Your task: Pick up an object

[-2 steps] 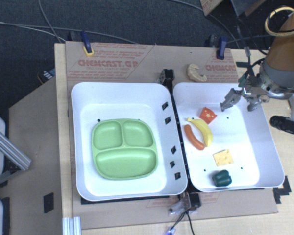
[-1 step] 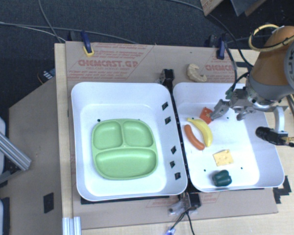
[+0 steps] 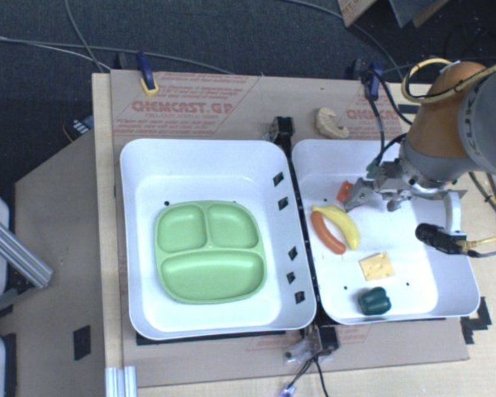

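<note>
Two shallow white bins sit side by side on the counter (image 3: 190, 98), which is covered with brown cardboard printed in red letters. The left bin (image 3: 140, 222) fills the middle of the frame and holds a pale green divided plate (image 3: 209, 252) with three compartments, lying flat near the bin's centre.

The right bin (image 3: 446, 292) holds the small items. A yellow banana (image 3: 344, 223) lies at a slant in the bin's left half, with an orange hot dog (image 3: 327, 232) just beside it on its left, the two touching along their length. Below and to the right of them lies a yellow cheese cube (image 3: 376, 266), and near the bin's lower edge sits a dark green pepper (image 3: 374, 302). A small red piece (image 3: 344, 192) shows near the upper left part of this bin, close to the tool.

The arm (image 3: 455, 131) comes in from the right of the frame, its orange band above the grey wrist. The tool (image 3: 379, 190) is low over the upper part of the right bin, just above and to the right of the banana. I cannot tell whether its tips are apart or together, and nothing is seen between them.

A beige lump (image 3: 331, 122) lies on the cardboard above the right bin, near the top edge of the counter.
</note>
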You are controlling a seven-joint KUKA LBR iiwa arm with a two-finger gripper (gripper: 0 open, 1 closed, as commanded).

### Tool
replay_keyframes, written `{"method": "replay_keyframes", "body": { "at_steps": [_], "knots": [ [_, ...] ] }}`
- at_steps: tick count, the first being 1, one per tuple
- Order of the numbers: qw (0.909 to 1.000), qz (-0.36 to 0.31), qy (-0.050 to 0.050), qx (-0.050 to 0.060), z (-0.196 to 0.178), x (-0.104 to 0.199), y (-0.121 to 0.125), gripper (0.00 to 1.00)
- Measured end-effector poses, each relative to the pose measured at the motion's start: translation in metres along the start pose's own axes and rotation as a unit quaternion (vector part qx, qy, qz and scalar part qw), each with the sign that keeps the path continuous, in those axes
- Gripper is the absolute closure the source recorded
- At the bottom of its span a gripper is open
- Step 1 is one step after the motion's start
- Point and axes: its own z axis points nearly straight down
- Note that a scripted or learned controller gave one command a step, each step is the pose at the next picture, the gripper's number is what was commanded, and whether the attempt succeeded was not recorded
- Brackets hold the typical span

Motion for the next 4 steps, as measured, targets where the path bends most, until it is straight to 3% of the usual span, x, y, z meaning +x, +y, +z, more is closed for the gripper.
{"method": "replay_keyframes", "body": {
  "at_steps": [1,3,4],
  "knots": [
    [1.0000,0.000,-0.001,-0.003,-0.014,0.000,0.002,1.00],
    [1.0000,0.000,-0.002,-0.007,-0.119,0.004,-0.003,1.00],
    [1.0000,0.000,-0.002,-0.005,-0.142,0.004,-0.002,1.00]
  ]
}}
